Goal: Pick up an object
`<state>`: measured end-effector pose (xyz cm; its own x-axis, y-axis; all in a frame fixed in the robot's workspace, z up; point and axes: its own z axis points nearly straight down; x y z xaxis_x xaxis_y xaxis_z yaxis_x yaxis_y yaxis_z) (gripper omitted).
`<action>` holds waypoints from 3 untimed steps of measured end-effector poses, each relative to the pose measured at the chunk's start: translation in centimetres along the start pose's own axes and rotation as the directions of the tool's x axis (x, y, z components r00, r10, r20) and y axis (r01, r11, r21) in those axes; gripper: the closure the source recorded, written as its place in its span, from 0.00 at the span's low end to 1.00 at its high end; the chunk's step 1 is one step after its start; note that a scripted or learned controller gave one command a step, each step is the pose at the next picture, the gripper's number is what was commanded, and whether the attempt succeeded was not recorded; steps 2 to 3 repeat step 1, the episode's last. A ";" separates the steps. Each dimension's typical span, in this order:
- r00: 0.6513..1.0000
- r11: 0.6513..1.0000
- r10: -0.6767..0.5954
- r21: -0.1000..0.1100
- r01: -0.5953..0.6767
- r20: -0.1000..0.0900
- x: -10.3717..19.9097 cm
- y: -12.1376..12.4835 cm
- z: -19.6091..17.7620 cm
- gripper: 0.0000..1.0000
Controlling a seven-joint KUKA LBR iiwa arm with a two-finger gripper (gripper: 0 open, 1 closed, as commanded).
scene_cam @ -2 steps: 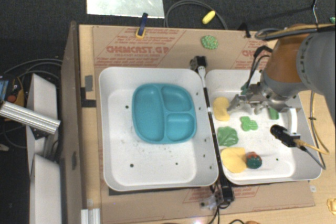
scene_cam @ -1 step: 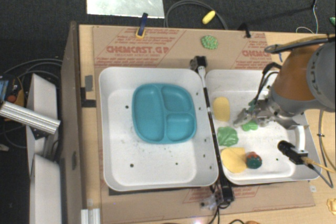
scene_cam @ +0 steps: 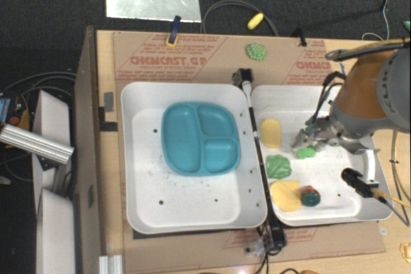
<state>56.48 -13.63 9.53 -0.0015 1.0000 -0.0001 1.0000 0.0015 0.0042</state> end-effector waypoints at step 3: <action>1.000 1.000 -0.010 -0.007 0.010 -0.001 7.0 2.7 -9.5 1.00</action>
